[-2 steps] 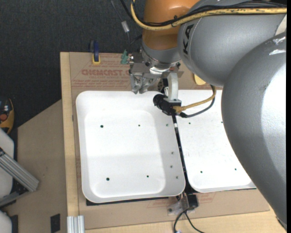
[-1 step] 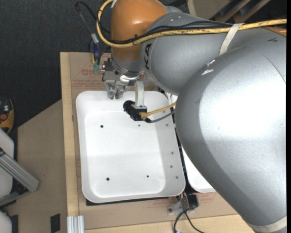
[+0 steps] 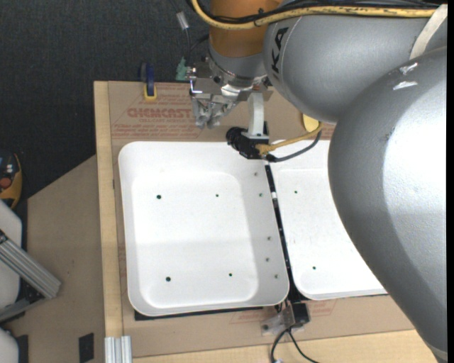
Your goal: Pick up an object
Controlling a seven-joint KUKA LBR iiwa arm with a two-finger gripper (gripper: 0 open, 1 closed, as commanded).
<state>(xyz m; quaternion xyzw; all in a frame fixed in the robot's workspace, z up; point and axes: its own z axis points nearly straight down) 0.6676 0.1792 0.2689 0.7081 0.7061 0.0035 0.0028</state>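
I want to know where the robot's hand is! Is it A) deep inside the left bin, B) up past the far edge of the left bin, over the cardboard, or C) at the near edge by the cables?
B: the gripper hangs beyond the far rim of the left bin, over the printed cardboard.

You have two shallow white bins on the bench: the left bin (image 3: pixel 195 230) and the right bin (image 3: pixel 319 234), lying side by side. One grey arm (image 3: pixel 369 106) reaches in, with one orange band (image 3: pixel 237 21) above its wrist and one gripper (image 3: pixel 208 117). You can count four small dark dots on the left bin's floor. One blue and yellow clamp (image 3: pixel 149 79) sits at the far edge of the one cardboard sheet (image 3: pixel 113 213) under the bins.
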